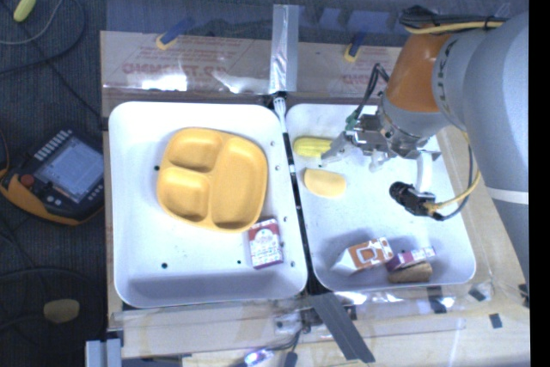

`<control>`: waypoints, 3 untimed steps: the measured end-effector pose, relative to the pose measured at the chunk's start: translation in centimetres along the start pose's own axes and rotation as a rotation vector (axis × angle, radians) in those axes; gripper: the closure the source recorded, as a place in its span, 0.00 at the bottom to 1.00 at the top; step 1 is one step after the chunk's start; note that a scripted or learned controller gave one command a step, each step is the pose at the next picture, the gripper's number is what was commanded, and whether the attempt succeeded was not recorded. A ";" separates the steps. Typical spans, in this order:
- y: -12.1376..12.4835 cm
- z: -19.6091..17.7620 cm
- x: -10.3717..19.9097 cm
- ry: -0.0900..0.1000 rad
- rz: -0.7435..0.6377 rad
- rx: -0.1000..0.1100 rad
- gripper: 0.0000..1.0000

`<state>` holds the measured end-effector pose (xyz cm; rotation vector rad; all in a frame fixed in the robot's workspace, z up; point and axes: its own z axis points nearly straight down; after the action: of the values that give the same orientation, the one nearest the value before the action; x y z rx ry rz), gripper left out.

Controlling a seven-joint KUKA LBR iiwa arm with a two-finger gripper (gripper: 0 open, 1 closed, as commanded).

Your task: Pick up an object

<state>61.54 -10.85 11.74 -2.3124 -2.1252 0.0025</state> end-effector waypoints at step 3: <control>4.5 1.9 1.1 -0.008 0.038 -0.008 1.00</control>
<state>66.15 -10.13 9.83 -2.3606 -2.0880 0.0033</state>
